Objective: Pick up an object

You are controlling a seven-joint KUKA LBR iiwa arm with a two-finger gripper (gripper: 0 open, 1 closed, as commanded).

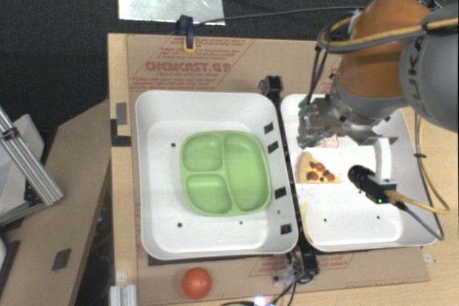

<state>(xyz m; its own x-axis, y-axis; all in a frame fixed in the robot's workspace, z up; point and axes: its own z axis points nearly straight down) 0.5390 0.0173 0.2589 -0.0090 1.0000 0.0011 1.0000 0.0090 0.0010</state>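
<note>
While the gripper (314, 128), its grip unclear, hangs beside the pizza slice (318, 171) in the right-hand bin (358, 226), brown cardboard (215, 61) lies beneath it.

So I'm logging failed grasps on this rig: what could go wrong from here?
1. The pizza slice lies flat on the floor of the right bin, just below the gripper in the camera view. A flat piece like that may well slide away instead of lifting.
2. The slice sits close to the bin's left wall, so a descent there might clip that wall.
</note>
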